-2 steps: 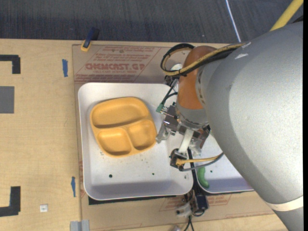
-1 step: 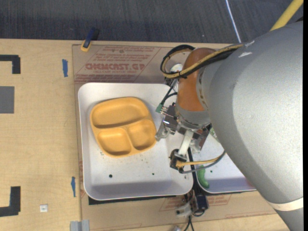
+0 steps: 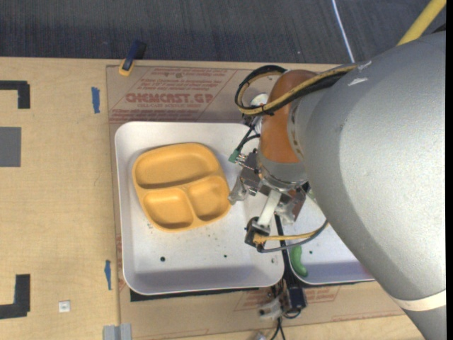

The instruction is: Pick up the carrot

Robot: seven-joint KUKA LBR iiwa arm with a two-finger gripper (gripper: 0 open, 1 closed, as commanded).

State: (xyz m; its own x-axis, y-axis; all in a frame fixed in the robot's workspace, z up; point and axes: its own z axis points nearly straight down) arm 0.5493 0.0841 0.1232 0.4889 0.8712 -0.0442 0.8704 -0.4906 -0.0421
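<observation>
My gripper (image 3: 239, 184) hangs over the right side of the left bin (image 3: 134, 261), right beside the rim of a yellow divided plate (image 3: 180, 184). My grey arm with its orange band comes in from the right and covers most of the right bin (image 3: 333, 273). A small green thing (image 3: 299, 262) pokes out under the wrist, just inside that bin's left wall. I cannot tell what it belongs to, as the rest is hidden by the arm.
The yellow plate has three compartments with nothing in them and fills the upper half of the left bin. A few dark specks (image 3: 163, 259) lie on the bare white floor in front of it. Both bins rest on brown cardboard (image 3: 170, 94).
</observation>
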